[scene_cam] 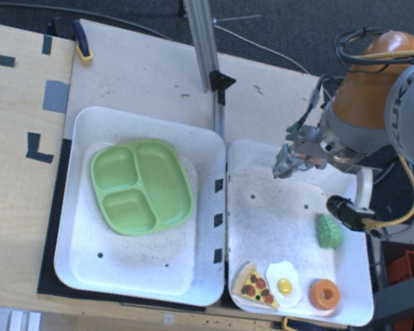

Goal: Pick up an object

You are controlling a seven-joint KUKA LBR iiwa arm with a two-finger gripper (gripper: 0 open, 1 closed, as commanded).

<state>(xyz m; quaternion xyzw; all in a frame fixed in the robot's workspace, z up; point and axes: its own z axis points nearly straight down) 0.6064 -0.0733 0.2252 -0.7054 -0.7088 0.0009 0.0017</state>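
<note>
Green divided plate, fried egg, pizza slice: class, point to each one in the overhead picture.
Green divided plate [141, 186], camera view, central ridge.
Fried egg [283, 282], camera view, yolk.
Pizza slice [255, 284], camera view, topping.

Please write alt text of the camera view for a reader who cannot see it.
The gripper hangs over the back of the right bin, which holds a pizza slice, fried egg, orange ring and green piece. The left bin holds a green divided plate.

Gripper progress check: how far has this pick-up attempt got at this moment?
Nothing looks picked yet. The gripper hangs over the right bin near its far edge. The pizza slice, fried egg, orange ring and green piece lie in the bin. Approach, grasp and lift remain.
</note>
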